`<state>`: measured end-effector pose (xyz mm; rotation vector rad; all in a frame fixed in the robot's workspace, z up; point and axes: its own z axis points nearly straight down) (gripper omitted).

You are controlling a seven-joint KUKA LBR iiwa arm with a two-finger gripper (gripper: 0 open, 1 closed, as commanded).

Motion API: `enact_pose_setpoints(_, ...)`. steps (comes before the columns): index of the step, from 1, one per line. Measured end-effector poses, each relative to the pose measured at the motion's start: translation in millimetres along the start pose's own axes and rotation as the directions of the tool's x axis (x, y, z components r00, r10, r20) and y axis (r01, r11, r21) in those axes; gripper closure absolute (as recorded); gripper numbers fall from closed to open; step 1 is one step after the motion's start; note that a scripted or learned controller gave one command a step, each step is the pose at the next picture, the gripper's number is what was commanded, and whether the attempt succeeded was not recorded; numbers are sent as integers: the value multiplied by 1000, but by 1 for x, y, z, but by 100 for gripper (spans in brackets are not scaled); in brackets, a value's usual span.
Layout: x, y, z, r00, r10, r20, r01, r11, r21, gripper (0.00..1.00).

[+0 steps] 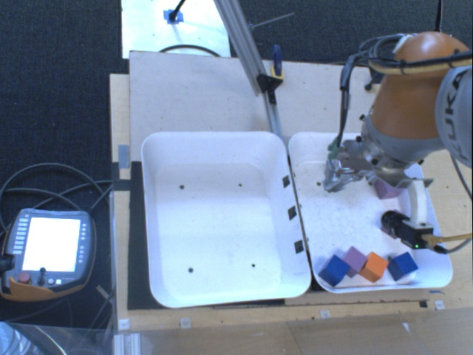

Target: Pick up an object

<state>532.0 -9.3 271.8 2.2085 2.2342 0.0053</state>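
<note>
My gripper (335, 176) hangs over the upper part of the right white bin (310, 198), reaching in from the right under the grey and orange arm. Along that bin's front edge lie several small cubes: a blue one (334, 269), a purple one (356, 259), an orange one (374, 266) and another blue one (402, 265). A pale purple block (385, 191) peeks out from beneath the wrist, just right of the gripper and partly hidden by it. I see nothing held in the gripper.
The left white bin (222, 213) sits beside the right one, with black clips (293, 213) along their shared rim. A slanted metal pole (244, 39) rises behind the bins. A teach pendant (48, 254) lies off the bench at the left.
</note>
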Motion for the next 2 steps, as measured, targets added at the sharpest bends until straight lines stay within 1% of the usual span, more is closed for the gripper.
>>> enact_pose_setpoints(2, 95, 0, 7, 1000, 1, 1, -1, 1000, 1, 100)
